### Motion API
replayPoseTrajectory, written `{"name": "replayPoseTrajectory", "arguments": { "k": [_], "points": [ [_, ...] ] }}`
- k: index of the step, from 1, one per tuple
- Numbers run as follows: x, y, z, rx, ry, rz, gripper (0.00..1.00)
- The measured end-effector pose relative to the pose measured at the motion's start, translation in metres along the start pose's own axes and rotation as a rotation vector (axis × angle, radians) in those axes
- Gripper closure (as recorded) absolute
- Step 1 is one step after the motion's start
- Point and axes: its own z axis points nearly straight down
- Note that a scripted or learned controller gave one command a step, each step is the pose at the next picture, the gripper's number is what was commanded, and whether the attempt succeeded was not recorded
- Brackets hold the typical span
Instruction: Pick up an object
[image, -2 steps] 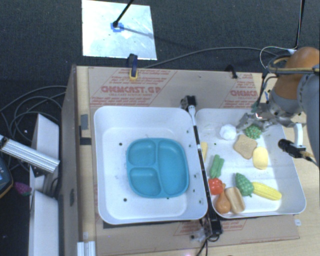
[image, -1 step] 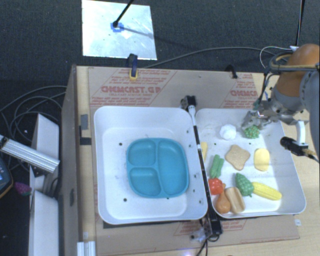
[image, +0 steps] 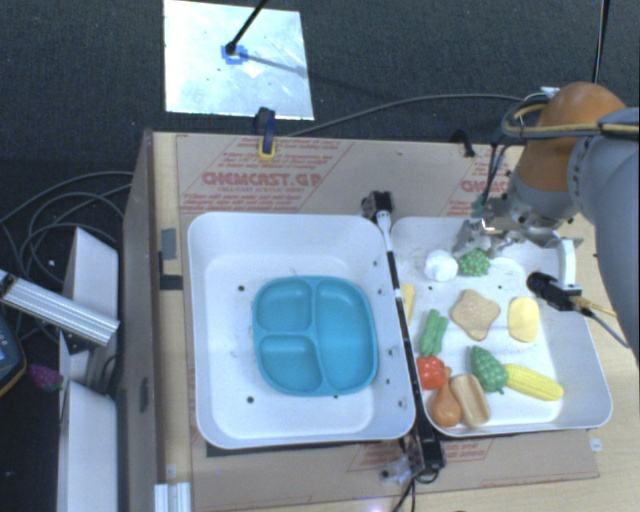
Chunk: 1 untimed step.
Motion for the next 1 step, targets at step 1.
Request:
{"name": "replayPoseTrajectory", "arguments": {
  "k": [1],
  "points": [
    [0.0714,-0.0285,-0.0776,-0.002,0.001,0.000,1.00]
  ]
}}
